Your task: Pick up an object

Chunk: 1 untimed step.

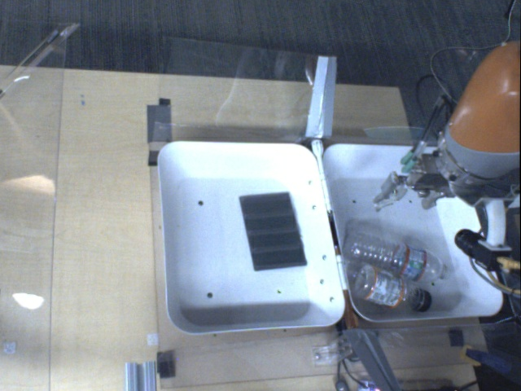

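Below tool, clear bottle, apart

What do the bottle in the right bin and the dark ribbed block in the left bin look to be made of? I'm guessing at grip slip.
The bottle looks like thin clear plastic: see-through, glossy glints, crumpled walls, a dark cap. The dark ribbed block looks matte black with no shine, perhaps rubber or foam; the view leaves that open.
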Tool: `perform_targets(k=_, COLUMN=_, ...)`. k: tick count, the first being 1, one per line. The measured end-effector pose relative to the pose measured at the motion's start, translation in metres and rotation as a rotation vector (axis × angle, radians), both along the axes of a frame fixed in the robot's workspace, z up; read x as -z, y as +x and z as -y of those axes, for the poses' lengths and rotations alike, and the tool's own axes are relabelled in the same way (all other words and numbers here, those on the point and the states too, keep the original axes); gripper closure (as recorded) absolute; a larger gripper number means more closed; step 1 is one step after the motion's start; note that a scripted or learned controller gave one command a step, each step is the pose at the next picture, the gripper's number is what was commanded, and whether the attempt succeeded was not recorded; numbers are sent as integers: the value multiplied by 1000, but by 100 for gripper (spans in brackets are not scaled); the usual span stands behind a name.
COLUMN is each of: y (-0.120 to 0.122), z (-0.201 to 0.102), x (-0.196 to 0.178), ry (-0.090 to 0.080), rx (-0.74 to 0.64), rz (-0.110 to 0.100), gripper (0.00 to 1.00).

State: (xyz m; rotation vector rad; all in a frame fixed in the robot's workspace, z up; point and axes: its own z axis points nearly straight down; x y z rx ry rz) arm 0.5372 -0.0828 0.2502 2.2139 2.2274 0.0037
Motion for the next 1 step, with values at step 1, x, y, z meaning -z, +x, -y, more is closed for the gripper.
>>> perform_targets(k=1, y=2, z=18, x=117, ry=0, rx=14, rz=-1, gripper=0)
